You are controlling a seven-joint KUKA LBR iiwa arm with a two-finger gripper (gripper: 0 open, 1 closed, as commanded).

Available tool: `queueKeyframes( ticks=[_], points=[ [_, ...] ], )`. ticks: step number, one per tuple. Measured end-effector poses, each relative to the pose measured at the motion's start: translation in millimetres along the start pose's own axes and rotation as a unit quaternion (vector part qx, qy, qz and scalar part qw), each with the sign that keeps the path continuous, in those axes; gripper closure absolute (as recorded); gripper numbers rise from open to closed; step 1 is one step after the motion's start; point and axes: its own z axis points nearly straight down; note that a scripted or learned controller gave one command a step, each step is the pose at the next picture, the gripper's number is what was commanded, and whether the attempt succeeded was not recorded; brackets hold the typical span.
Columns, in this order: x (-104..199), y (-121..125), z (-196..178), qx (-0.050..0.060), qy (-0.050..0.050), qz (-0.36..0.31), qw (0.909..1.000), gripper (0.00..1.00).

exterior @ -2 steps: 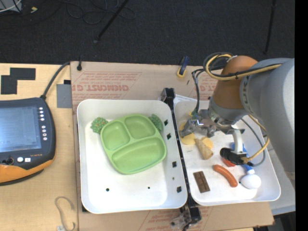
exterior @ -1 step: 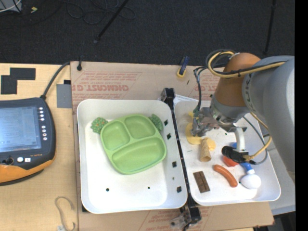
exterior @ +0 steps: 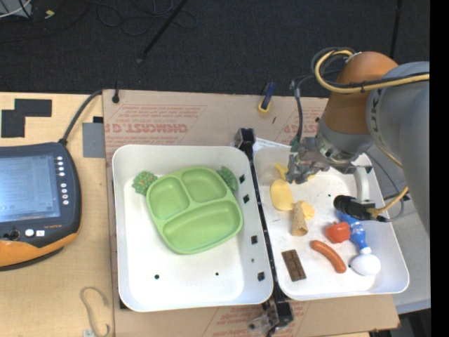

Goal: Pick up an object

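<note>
Two white bins are being shown on the table as the claw [exterior: 300, 168] is being lowered at the right bin's [exterior: 389, 276] upper left, just above a yellow pear-shaped toy [exterior: 282, 196]. Whether anything is being gripped cannot be told. Nothing is being lifted yet; the sausage [exterior: 328, 255], chocolate bar [exterior: 293, 265] and green divided plate [exterior: 194, 210] are being left untouched.

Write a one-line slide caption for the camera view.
KUKA arm's tool hovers over the right bin near a yellow toy, with a green divided tray lying in the left bin.
</note>
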Motion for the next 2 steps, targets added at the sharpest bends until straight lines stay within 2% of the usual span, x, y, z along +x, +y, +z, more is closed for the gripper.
queueKeyframes(
  ticks=[1,2],
  points=[
    [-9,-3,-49,0.001,0.000,0.000,1.0000,1.00],
    [-10,-2,-74,0.001,0.000,0.000,1.0000,1.00]
  ],
)
